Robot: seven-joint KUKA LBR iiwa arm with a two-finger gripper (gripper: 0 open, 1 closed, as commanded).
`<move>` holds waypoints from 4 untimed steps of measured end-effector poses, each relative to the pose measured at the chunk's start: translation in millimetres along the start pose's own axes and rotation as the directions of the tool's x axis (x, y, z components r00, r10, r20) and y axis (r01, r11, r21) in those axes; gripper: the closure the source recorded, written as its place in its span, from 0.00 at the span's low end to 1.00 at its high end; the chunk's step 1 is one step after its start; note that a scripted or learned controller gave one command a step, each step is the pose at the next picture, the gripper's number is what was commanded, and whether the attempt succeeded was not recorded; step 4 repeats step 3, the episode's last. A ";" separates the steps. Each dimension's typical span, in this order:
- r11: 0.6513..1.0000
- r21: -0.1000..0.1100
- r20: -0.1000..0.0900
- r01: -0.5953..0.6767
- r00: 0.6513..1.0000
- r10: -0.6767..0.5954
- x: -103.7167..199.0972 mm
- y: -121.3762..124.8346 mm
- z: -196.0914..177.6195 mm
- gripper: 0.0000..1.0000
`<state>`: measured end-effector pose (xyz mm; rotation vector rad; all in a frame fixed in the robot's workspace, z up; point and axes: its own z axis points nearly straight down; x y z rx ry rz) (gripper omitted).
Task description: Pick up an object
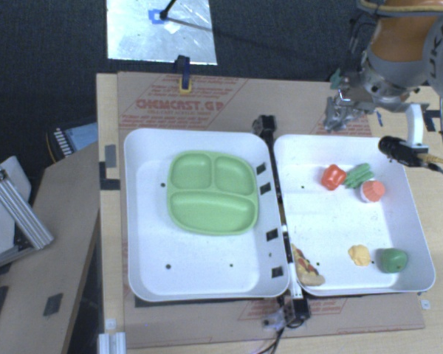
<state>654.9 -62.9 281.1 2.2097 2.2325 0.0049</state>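
My gripper [340,116] hangs above the far edge of the right bin [406,220], with nothing visible between its fingers. In that bin lie a red pepper-like toy [332,177], a green ridged piece [359,174] and a pink-and-white round piece [373,191], clustered together below and to the right of the gripper. Near the bin's front right corner sit a yellow lump [359,255] and a green round piece [391,259]. A pizza-slice toy [307,267] lies at the front left corner.
The left bin [144,264] holds a green divided plate [211,192]. A black divider with clips [275,198] runs between the bins. A silvery sheet [161,19] lies beyond the bench at the back.
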 end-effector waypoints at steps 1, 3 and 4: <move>1.000 0.001 0.000 0.000 1.000 0.000 57.4 8.9 15.7 1.00; 1.000 0.002 0.000 -0.001 1.000 0.001 154.0 8.4 51.3 1.00; 1.000 0.002 0.000 -0.001 1.000 0.001 154.0 8.4 51.3 1.00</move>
